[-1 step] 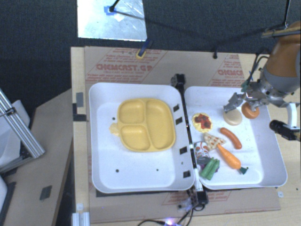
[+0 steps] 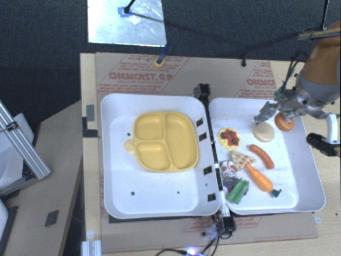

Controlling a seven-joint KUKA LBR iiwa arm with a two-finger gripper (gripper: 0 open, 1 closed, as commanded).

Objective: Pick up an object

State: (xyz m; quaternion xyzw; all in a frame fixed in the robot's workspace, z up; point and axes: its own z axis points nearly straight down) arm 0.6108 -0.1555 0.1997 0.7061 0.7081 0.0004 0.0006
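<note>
At the far left, a metal frame leans beside the tan surface. The left white bin holds a yellow divided plate with three compartments, lying flat near the bin's middle. A black divider runs between the two bins.

The right white bin carries the small food toys. Nearest the divider is a round yellow piece with red topping, and below it a pizza slice touching a small patterned piece. Below those, a green vegetable lies at a slant by a dark grey piece. An orange carrot with a green tip stretches diagonally toward the bin's lower right, and a red sausage lies just above it. A beige round cookie sits near the bin's upper part, with an orange round piece just to its right.

The gripper hangs over the upper part of the right bin, just above the cookie and beside the orange piece, reaching in from the grey and orange arm. Whether it is released or clenched I cannot tell, and nothing is seen between its tips.
</note>
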